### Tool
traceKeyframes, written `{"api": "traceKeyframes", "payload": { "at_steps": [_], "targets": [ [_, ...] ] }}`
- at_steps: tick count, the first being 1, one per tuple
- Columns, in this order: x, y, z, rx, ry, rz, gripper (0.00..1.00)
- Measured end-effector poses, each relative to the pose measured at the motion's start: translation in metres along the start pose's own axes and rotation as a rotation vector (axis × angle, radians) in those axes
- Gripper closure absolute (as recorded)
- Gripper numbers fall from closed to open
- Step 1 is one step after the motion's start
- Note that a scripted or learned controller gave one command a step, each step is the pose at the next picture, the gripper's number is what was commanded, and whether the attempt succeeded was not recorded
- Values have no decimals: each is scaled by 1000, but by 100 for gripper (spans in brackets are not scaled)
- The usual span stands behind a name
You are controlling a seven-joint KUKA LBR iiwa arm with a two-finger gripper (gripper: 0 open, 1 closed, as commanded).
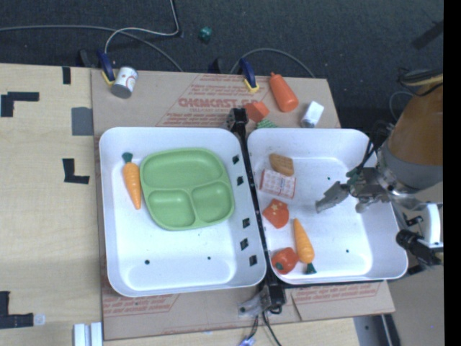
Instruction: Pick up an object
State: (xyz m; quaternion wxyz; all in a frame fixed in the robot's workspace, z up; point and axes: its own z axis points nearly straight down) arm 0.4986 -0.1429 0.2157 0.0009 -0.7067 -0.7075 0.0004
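You are looking down on two white bins side by side, and the gripper [338,195] hangs over the right bin [374,265], reaching in from the right with its fingers spread apart and nothing between them. To its left, along that bin's left side, you have a tan cracker-like piece [282,164] at the far end, a white packet with red print [277,184] just nearer, then a red block [276,213], an orange carrot [303,243] and a red tomato-like piece [284,259] at the near left corner. The carrot lies near the gripper but apart from it. In the left bin [173,265] you see a green divided plate [187,187] with a second carrot [132,180] just beside its left edge. Beyond the bins, on the cardboard, lie an orange bottle-shaped toy [283,92], a small white block [312,112] and a small can [124,81].
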Motion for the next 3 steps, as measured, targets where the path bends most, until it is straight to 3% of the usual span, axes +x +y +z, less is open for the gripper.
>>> {"api": "traceKeyframes", "payload": {
  "at_steps": [1, 2, 3],
  "targets": [
    [48, 14, 130, -5, 1, -1, 0],
    [46, 14, 120, -6, -2, 1, 100],
    [116, 58, 22, -2, 0, -1, 100]
  ]
}}
